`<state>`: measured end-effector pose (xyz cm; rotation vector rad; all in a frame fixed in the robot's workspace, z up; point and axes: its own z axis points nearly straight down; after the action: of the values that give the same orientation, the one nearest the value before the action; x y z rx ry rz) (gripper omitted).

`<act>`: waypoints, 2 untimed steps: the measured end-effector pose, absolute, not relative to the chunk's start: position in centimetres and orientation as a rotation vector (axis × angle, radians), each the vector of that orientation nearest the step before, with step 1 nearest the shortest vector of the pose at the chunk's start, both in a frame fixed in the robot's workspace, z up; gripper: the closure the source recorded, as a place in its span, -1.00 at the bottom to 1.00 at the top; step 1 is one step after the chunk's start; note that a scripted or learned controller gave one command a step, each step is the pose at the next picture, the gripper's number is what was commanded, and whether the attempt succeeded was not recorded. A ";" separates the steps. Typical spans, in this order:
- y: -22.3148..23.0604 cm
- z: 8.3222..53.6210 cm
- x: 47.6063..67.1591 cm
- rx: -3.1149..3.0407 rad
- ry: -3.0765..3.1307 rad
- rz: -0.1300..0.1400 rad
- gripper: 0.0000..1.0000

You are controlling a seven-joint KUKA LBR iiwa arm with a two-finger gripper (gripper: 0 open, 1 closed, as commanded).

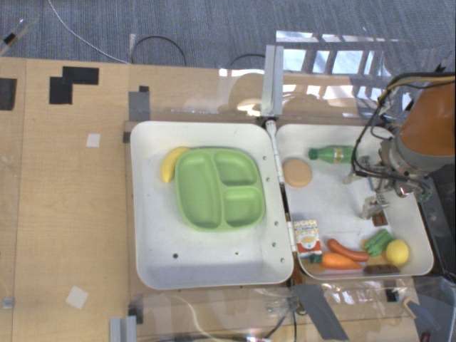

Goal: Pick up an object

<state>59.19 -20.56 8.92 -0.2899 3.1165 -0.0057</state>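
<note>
Two shallow white bins (214, 276) are set side by side on the desk, the arm's gripper (375, 206) hung over bare floor in the right one, jaws' state not discernible, with a green plastic bottle (332, 154) lying nearby as a likely target.

Orange band (432, 123) above grey wrist; black cables (370, 130) loop beside it; small metallic gripper (375, 206) below.
</note>
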 end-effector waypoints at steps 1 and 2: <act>-20.9 8.7 65.8 -0.417 3.146 0.011 -1.00; -20.6 8.9 60.8 -0.309 3.115 -0.005 -1.00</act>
<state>60.82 -20.59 8.88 -0.3094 3.1147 -0.0045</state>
